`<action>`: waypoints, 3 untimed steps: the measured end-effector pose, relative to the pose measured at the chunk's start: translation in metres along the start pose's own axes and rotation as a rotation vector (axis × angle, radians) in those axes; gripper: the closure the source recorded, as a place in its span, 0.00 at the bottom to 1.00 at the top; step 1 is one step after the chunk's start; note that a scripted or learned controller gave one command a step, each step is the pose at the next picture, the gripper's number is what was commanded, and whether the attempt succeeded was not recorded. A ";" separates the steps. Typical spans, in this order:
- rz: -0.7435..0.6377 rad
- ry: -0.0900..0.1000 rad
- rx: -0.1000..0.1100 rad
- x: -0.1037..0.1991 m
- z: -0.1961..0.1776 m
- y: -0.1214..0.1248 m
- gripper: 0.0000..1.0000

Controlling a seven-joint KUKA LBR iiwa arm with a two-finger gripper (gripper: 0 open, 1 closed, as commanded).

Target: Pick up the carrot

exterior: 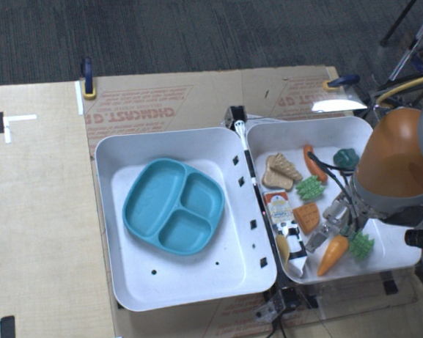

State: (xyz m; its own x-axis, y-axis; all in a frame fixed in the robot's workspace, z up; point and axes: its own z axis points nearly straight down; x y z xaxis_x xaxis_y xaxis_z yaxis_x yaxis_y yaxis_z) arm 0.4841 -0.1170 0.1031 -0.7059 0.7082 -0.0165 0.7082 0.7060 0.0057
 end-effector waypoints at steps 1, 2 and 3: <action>-0.045 -0.013 0.004 0.007 0.007 0.005 0.00; -0.042 -0.007 0.001 0.008 -0.001 0.008 1.00; -0.038 -0.016 0.003 0.005 -0.002 0.006 0.00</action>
State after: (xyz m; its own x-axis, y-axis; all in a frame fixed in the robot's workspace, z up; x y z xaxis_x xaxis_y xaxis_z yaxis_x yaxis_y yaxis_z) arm 0.4844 -0.1094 0.1049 -0.7318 0.6807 -0.0323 0.6810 0.7323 0.0018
